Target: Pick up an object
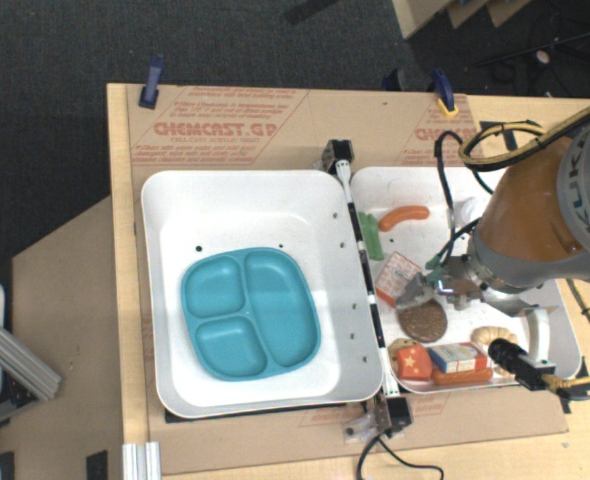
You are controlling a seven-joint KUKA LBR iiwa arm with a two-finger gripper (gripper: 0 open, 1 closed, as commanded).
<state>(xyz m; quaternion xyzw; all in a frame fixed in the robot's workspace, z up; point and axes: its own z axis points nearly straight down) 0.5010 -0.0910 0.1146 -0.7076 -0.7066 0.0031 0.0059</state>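
Observation:
The right bin (565,343) holds several small items. An orange sausage (403,216) lies near its far side, with a green piece (372,236) at the left wall. A red-and-white packet (396,270) sits in the middle, and just nearer lies a brown round patty (422,321). Along the near wall are an orange-and-white box (445,361) and a pale bun (493,337). My gripper (418,288) reaches in from the right and hangs low, just above the patty and beside the packet. I see nothing held in it.
The left bin (175,208) holds a teal divided plate (251,311). A black hinge strip (360,253) runs between the two bins. The arm's orange band (530,203) covers the right bin's far right part. Black cables (475,148) loop behind it.

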